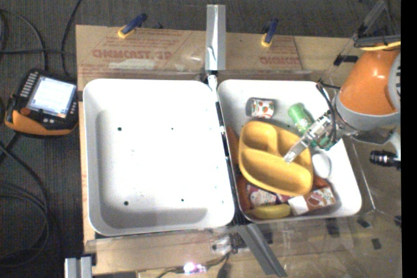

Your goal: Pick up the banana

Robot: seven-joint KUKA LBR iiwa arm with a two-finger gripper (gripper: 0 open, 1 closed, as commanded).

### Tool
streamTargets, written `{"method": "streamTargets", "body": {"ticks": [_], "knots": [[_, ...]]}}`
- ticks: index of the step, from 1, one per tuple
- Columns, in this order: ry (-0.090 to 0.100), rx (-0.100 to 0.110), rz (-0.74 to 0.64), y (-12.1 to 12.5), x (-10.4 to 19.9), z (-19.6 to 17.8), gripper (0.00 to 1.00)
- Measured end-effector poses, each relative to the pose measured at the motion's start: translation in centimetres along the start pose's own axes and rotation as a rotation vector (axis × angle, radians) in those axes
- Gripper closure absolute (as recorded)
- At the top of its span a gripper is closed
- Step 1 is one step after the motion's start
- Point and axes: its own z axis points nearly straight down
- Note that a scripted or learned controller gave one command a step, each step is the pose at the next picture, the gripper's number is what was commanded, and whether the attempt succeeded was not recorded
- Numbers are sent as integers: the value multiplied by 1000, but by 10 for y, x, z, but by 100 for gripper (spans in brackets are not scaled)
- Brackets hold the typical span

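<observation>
Gripper [294,150] is seen over the right bin [352,202], reaching in from the right w/ the orange band of the arm [368,91] behind it. Jaw state can't be told: fingers are too small and blurred against the clutter, and nothing is shown between them.

Banana [272,211] is found well below the jaws and a bit to their left, lying flat near the bin's front wall, apart from the gripper. It is partly covered by the yellow divided dish [270,156], whose rim is just under the jaws; the dish is tilted and spread across the bin's middle. A green can [300,115] is placed just above the jaws, a small carton w/ red print [262,107] up and to their left. A white cup [322,165] is seen just right of the jaws, and red-and-white packets [320,198] below-right, beside the banana.

Left bin [156,153] lies well left of the jaws, w/ a pendant [45,101] set on the floor beyond it
</observation>
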Motion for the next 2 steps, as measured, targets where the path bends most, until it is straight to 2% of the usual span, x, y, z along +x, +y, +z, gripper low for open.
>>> {"method": "streamTargets", "body": {"ticks": [1,2], "knots": [[-23,-4,32,9,-1,5,0],[23,8,158,16,-18,25,0]]}}
